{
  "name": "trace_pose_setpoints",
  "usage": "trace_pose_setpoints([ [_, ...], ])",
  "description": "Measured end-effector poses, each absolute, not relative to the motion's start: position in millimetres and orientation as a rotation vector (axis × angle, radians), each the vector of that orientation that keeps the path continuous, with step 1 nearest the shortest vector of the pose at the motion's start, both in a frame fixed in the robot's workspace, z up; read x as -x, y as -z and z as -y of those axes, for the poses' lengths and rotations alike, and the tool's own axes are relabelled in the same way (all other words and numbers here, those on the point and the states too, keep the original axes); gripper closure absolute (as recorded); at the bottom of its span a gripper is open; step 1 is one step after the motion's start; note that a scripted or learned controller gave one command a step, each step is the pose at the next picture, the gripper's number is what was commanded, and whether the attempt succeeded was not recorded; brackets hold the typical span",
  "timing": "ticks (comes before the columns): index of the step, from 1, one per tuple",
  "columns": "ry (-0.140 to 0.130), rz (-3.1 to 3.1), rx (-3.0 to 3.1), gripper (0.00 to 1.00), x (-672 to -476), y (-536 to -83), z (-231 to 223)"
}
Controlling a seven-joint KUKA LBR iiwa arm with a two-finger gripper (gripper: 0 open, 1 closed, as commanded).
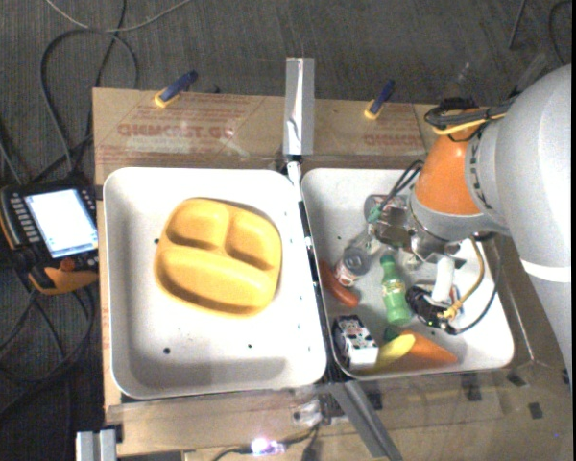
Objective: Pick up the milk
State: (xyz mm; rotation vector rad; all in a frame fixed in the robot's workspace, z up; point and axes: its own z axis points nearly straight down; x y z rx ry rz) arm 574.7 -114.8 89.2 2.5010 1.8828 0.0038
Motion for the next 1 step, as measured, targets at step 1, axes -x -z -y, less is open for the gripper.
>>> trace_pose_setpoints([
  [1, -0.009, -1.882, -2.503, 1.0, -575.5, -99.4, 114.3],
])
